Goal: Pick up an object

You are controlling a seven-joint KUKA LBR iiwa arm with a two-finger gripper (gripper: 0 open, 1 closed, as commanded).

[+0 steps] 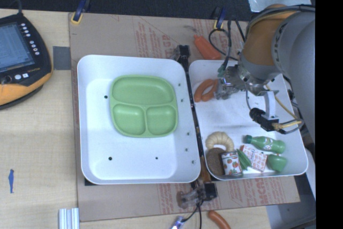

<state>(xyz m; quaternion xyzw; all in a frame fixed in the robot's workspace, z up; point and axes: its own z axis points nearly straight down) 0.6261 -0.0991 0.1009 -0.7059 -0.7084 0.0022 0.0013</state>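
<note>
Orange and grey casing marks the teach pendant (pixel 19 64) we see at the bench's far left. Next comes the left bin (pixel 91 163), where a green divided plate (pixel 144 105) lies flat. In the right bin (pixel 236 112) we find an orange pretzel-shaped toy (pixel 204 90) by the dividing wall, with the gripper (pixel 224 88) just beside it; we cannot tell its state. Along the near edge lie a croissant (pixel 220 140), a small can (pixel 231 163), a carton (pixel 254 159) and a green bottle (pixel 265 143).
</note>
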